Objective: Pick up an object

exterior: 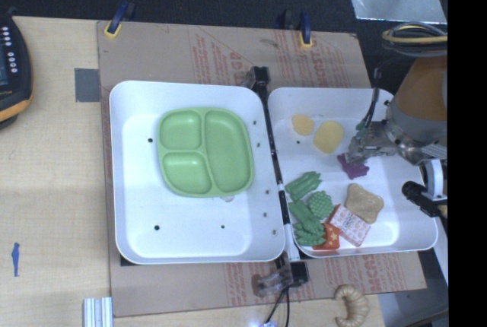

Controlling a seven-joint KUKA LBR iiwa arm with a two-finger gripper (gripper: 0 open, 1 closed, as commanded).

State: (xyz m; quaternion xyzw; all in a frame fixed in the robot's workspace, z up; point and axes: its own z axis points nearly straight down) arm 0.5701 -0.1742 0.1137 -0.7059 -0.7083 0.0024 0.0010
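here your gripper hangs in the right bin, just above the purple piece; whether it's clenched, you can't tell; centre over that piece, clear of the yellow rounds, before lifting.

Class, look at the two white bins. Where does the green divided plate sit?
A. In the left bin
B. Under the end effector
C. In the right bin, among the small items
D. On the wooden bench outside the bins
A: the green plate lies flat in the left bin, apart from the small items in the right bin.
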